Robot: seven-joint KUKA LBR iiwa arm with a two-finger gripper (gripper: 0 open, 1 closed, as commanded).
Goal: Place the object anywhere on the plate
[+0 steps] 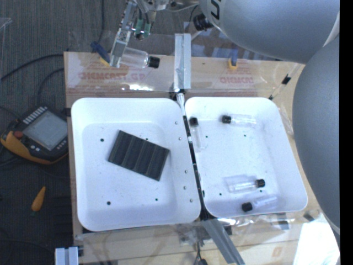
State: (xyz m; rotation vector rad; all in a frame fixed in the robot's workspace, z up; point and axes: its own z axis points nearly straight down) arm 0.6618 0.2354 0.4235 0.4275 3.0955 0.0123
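**Vial held high over the far counter, ridged plate waiting in the left bin**

The gripper (pixel 122 53) hangs at the far left of the scene, above the strip of counter (pixel 99 81) beyond the left bin (pixel 77 148). Its slim metallic fingers (pixel 118 51) point down and slightly left, and a clear plastic vial (pixel 135 59) with a black cap lies crosswise between their tips, cap end pointing right. The fingers appear clamped on the vial's transparent body, though the glare on the plastic makes the contact hard to read exactly.

The plate (pixel 138 155), a dark rectangular slab with parallel ridges running across it, lies flat in the left bin, turned at a slant and nearer the bin's middle than its walls. The vial is well apart from it, toward the far side.

The right bin (pixel 276 115) is a shallow white tray with rounded corners, touching the left one along a central seam. It holds several more clear, black-capped vials: one (pixel 238 120) near the far wall, one (pixel 194 130) just beside the seam, and two (pixel 245 184) (pixel 257 204) near the near-right corner.

A grey and orange handheld pendant (pixel 38 134) rests on the dark floor at the left, a cable trailing from it.
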